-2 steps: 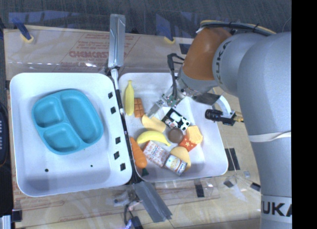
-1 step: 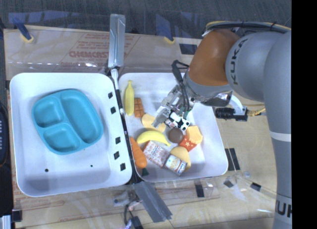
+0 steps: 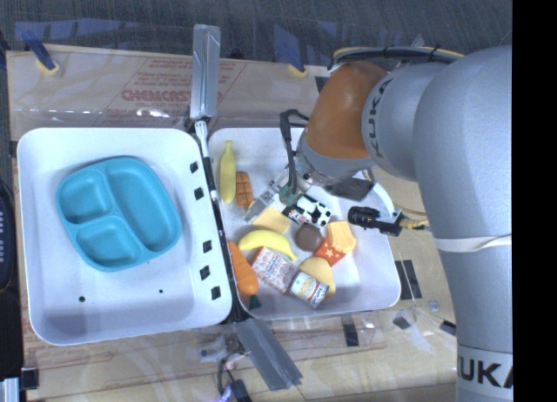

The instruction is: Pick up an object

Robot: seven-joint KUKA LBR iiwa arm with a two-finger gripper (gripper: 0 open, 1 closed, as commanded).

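Your left bin [image 3: 35, 217] holds a blue divided plate [image 3: 119, 211]; your right bin [image 3: 383, 278] is crowded with toy food [image 3: 278, 257], its far corner bare; gripper [image 3: 291, 187] opening: cannot tell

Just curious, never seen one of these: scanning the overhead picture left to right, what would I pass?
Blue divided plate → carrot → cow-patterned toy → grey arm with its orange band.
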